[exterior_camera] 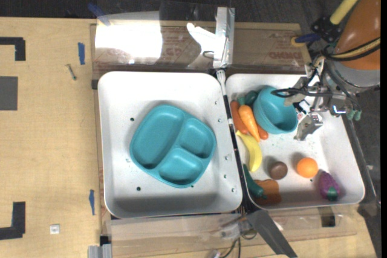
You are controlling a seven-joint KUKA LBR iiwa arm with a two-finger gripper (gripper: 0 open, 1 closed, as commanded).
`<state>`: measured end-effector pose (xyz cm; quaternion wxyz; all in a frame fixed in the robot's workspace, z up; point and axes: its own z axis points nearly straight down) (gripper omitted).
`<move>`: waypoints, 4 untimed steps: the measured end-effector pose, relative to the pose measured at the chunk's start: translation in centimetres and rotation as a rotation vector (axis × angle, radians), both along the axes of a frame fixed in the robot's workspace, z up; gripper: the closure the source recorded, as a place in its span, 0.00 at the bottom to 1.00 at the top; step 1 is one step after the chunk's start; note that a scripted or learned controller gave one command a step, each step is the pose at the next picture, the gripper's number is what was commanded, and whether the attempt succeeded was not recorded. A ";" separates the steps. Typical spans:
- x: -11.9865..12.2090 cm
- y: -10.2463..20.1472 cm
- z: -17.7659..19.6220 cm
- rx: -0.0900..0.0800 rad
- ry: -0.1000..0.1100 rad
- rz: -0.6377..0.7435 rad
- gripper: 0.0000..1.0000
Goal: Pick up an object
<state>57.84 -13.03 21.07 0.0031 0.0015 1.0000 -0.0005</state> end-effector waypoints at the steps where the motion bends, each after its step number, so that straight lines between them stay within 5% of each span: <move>1: 1.6 1.8 -10.3 -0.001 -0.010 -0.045 0.00; 2: 3.9 3.6 -11.1 -0.004 -0.028 -0.073 0.00; 3: -1.7 2.6 -12.0 -0.002 -0.009 0.008 0.00; 4: 1.2 3.1 -12.0 0.000 -0.011 -0.046 0.00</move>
